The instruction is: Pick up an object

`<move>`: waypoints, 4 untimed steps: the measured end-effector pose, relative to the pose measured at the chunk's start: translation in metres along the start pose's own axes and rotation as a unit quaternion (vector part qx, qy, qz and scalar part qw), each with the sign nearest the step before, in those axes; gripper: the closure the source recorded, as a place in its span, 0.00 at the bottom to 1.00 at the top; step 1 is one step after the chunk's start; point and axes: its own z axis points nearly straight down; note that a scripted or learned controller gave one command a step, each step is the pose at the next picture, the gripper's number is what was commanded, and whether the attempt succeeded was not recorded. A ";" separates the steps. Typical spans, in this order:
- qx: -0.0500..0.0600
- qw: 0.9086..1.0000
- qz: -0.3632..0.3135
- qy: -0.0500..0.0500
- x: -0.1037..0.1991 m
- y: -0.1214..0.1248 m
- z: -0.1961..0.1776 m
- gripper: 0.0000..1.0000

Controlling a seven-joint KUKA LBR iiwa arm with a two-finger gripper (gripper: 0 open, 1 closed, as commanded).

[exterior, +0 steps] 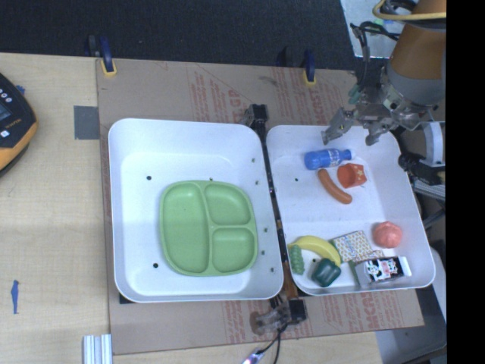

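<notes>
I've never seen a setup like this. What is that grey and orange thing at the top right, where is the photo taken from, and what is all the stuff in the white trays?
That is a robot arm, and the metal part at its end is its claw, two fingers spread open with nothing between them. The single camera sits above the bench, looking down at a slant. Two white trays lie side by side. The left tray holds a green divided plate. The right tray holds small items: a blue bottle, a toy sausage, a red tomato-like toy, a banana, a pink ball and a small carton. The claw hovers above the right tray's far edge.
</notes>
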 end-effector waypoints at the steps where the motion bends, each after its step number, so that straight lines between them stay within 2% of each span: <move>1: 0.001 1.000 0.001 -0.001 -0.055 -0.050 0.074 0.00; 2: 0.001 1.000 0.000 0.000 -0.044 -0.029 0.143 0.00; 3: 0.001 1.000 -0.001 -0.001 -0.046 -0.029 0.132 1.00; 4: -0.001 1.000 -0.001 0.000 0.048 -0.059 0.042 1.00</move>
